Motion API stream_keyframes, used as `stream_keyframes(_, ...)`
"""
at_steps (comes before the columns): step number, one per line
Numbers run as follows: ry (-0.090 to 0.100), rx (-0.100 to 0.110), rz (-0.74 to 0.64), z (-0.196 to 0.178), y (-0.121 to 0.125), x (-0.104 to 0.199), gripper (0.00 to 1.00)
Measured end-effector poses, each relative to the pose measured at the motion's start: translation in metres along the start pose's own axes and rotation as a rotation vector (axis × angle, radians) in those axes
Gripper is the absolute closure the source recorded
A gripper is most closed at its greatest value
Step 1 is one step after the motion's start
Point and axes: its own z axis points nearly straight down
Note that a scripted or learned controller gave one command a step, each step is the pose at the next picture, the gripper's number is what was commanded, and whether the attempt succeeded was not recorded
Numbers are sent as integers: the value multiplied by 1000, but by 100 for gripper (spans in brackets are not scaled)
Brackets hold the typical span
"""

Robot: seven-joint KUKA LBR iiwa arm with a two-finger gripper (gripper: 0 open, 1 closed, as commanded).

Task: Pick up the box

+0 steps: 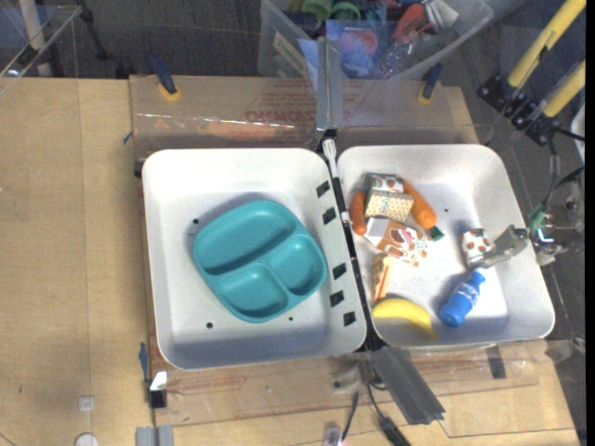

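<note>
A pale wooden bench (65, 249) filled the room's foreground, and two white bins sat on it side by side. Nearest me, along the front of the right bin (521, 314), lay a yellow banana (403, 312) and, just beside it, a blue bottle (461, 299) tipped on its side. A little farther in, near that bin's right wall, the gripper (509, 244) reached in from the right, low over the floor of the bin; I could not tell how its jaws stood, for they were small and blurred. A small white-and-red piece (476, 242) sat just to its left, whether touching or not I could not say. Toward the bin's left side lay a clutter: a pale packet (402, 242) with orange print, and behind it the box (387, 199), tan and patterned, resting against an orange carrot-like piece (421, 209). The box was well apart from the gripper. In the left bin (167, 184) lay a teal divided plate (257, 259), set at a slant. Beyond both bins, at the far end of the bench, stood a clear tub (372, 17) heaped with coloured toys.
</note>
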Motion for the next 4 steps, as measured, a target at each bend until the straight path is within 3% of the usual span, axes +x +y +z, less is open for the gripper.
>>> stream_keyframes(1, 0, 0, -189, 92, 26, 58, 0)
stream_keyframes(2, -4, -11, -169, 144, 63, 85, 0)
stream_keyframes(3, -6, -12, -176, 144, 113, 80, 0)
stream_keyframes(4, -2, -7, 39, 144, 146, 73, 0)
